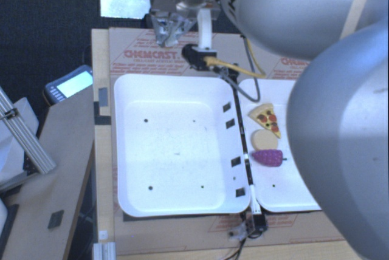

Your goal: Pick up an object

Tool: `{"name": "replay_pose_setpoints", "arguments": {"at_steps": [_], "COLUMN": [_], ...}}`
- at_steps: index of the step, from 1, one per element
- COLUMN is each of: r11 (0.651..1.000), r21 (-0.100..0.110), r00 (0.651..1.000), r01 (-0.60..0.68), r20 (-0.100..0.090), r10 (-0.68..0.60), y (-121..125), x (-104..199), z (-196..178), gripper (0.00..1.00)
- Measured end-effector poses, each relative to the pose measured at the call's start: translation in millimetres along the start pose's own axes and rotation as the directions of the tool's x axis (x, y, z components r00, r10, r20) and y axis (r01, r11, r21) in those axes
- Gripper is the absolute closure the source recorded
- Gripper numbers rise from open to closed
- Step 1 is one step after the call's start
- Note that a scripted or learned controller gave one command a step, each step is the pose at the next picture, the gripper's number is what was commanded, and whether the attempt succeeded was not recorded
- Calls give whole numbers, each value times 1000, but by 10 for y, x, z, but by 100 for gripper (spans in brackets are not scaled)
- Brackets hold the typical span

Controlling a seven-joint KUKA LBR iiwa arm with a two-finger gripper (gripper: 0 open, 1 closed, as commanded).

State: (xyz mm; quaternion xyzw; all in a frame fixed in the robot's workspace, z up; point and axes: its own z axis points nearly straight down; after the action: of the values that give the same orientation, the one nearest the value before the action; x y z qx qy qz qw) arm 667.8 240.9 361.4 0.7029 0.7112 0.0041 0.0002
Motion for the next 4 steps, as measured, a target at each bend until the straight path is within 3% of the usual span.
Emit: {"name": "replay_pose_setpoints", "arguments": {"at_steps": [1,2,3,4], "r11": [1000,1000,1000,1000], "r21": [2,-11,4,2], "r00": [1000,1000,1000,1000], "r01": [-4,-4,-6,-1], "r20": [1,-3,4,3], "r10": [4,4,6,1], "y": [-800,-1174,-1162,-1158], "x": [-40,-42,-42,-39], "z": [-425,-1850,-1746,-1861], "gripper": [100,100,0,100]}}
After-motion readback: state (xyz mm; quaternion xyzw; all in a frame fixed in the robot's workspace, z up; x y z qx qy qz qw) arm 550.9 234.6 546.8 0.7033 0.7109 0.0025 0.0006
